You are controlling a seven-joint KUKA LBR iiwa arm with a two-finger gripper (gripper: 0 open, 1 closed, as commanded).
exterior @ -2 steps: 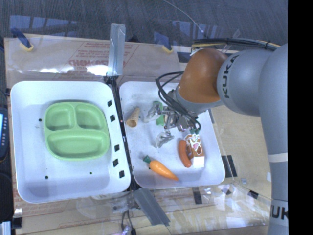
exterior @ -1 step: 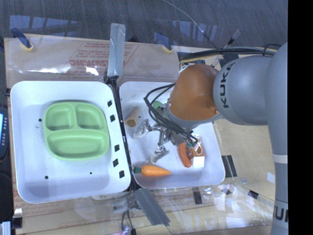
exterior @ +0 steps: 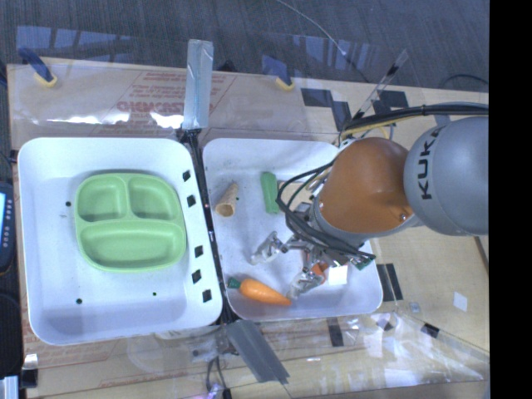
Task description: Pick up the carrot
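None of the lifting was done: the carrot (exterior: 262, 292) lay on the floor of the right bin (exterior: 249, 152) near its front wall. The gripper (exterior: 287, 264) hung just beside it, jaws spread and grasping nothing, so closing and raising remained.

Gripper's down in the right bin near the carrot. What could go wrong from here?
1. The carrot lies close to the near wall of the right bin, so a finger may hit the wall or push the carrot against it rather than close around it.
2. The gripper sits just beside the carrot, not over it, and holds nothing; closing here would likely miss.
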